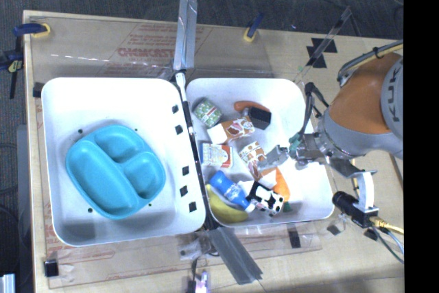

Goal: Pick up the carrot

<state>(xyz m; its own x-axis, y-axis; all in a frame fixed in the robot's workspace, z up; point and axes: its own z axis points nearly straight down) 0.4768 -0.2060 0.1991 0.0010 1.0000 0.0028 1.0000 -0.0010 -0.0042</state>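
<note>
Orange shows at the carrot (281, 183), which lies in the right bin (296, 94) toward its lower right, tilted, with its lower end tucked behind a black-and-white toy (266, 200). Much of the clutter here overlaps: a blue bottle (227, 189) lies across a yellow banana (225, 210), and small printed packets (239, 127) are stacked so their edges hide one another. The tool (276, 156) reaches in from the right, just above the carrot's upper end and very near it; whether they touch is hard to make out. Its tip blends with the packets beneath, so whether it is released or clenched I cannot tell, and nothing is visibly gripped. The left bin (55, 96) carries a blue divided tray (114, 168) on the tabletop (103, 38).
</note>
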